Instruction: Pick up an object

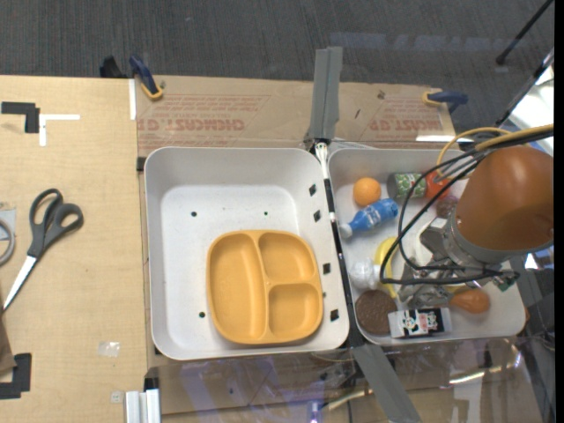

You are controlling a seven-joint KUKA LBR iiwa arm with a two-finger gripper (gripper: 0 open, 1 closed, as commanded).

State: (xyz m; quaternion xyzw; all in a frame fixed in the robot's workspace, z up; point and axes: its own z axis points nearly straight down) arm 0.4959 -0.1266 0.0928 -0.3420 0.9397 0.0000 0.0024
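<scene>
Beneath end effector (421, 282), perhaps brown disc (374, 310)

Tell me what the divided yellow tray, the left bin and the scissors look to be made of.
Divided yellow tray: likely molded plastic, matte, with smooth rounded compartment edges. Left bin: white plastic by its look, slightly glossy, with soft highlights on its curved walls. Scissors: shiny metal blades with black handles, probably plastic; too small to be sure.

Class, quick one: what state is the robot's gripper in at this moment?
Gripper: down in the right bin among the objects; whether it is open, closed or holding anything cannot be told from this view.
</scene>
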